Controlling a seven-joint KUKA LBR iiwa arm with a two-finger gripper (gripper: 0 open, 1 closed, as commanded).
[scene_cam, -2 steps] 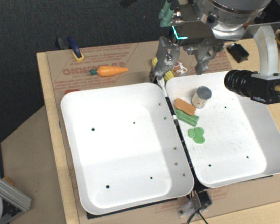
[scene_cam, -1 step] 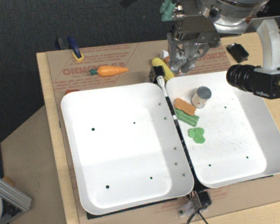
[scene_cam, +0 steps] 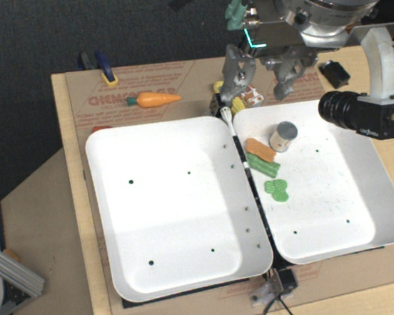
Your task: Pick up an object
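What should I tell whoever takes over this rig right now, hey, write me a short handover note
Gripper: open, holding nothing, raised above the back edge of the right bin.
Right bin, near its left wall: a grey cylinder, an orange block, a green piece lying against the block, and a small green ridged piece just in front.
A toy carrot lies on the cardboard behind the left bin, outside both bins.
Done: nothing picked up yet.
Left: lower onto one object, close on it, lift. The cylinder and the block sit close together, so a clean grasp may be awkward.
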